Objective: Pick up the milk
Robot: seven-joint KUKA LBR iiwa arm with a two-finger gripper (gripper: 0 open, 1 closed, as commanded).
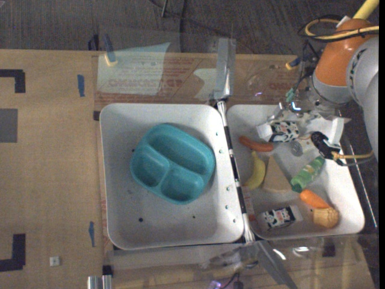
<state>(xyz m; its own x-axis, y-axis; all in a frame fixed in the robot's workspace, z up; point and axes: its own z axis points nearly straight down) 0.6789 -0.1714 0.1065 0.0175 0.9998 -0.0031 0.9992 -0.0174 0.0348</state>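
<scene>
A small milk carton [283,130] with black and white cow patches lies in the upper part of the right bin [355,212]. My gripper [296,118] hangs directly over the carton's upper right side, coming down from the grey wrist with the orange band [338,65]. How it meets the carton is hidden by the wrist. A second black and white carton [281,217] lies on its side near the front rim of the same bin.
The right bin also holds a red sausage [255,143], a banana [257,170], a tan wedge [278,176], a green bottle [308,173], a carrot [313,197] and a bread roll [326,217]. A teal divided plate [172,162] sits in the left bin [114,179].
</scene>
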